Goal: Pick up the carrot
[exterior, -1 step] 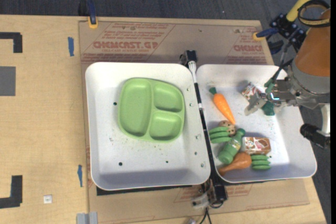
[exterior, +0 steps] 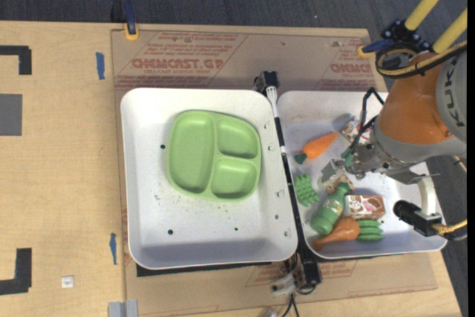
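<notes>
Camera view, L to R for you: green divided plate [exterior: 214,154] sits in left bin [exterior: 141,182]. Carrot [exterior: 320,145] lies in right bin [exterior: 312,109], upper-left part, untouched. Gripper [exterior: 347,162] hangs just right of it; can't tell grip state.

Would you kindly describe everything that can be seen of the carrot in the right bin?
The carrot is a small orange toy with a smooth, plastic look, tapering towards the right, and a green leafy stub at its lower left end. It lies on its side, slanted, on the white floor of the right bin, in the upper left part near the divider between the bins. It lies apart from the other toys. The gripper is just to its right, not holding it.
</notes>
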`<state>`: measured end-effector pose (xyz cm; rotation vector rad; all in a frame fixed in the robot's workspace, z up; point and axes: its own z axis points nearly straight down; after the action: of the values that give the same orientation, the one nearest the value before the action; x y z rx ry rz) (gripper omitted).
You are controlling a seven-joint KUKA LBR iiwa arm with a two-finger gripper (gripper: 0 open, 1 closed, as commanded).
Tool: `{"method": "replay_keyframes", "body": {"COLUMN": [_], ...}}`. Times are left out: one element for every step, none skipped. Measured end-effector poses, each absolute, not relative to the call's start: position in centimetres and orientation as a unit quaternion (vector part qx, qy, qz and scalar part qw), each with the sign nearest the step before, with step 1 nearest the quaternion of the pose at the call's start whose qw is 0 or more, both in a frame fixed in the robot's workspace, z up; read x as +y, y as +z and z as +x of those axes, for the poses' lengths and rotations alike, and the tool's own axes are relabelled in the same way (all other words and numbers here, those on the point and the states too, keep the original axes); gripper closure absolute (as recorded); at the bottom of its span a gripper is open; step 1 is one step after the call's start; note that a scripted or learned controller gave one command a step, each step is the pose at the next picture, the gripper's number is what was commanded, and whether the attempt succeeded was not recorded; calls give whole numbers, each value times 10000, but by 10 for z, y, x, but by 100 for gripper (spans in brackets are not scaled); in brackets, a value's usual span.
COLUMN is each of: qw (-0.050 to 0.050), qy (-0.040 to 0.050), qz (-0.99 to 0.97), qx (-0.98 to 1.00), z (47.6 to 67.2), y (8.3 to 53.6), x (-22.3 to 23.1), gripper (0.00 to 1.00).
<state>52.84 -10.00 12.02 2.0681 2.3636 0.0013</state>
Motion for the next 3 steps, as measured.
{"method": "replay_keyframes", "body": {"qw": [19,-52,-64], "qy": [22,-34,-34], "qz": [6027,6334,6320], "qx": [7979,7738,7749], "z": [598,659,660], "y": [90,90,103], "x": [-108,-107,-106], "gripper": [0,0,100]}}
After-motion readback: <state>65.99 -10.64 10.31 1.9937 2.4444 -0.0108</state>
